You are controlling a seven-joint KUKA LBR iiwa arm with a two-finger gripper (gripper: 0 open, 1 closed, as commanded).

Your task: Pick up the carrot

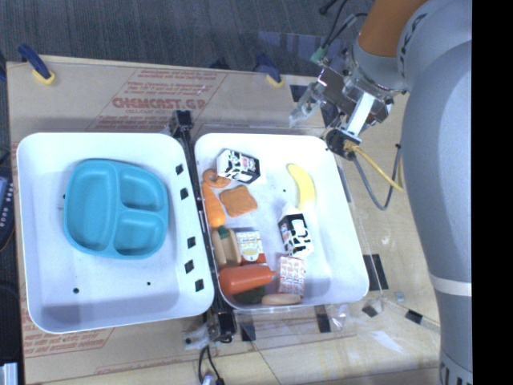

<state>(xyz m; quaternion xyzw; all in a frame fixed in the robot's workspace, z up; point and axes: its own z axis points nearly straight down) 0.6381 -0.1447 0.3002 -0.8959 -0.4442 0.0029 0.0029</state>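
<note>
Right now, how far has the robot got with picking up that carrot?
Nothing looks done yet. The carrot lies in the right bin, along its left wall, beside a toast-like piece and a small carton. The gripper hangs above the bench outside the bin's far right corner, with nothing in it. Left to do: move over the carrot, go down, grasp it and lift.

Grey arm [437, 135] entering from right, gripper [314, 107] raised
</note>
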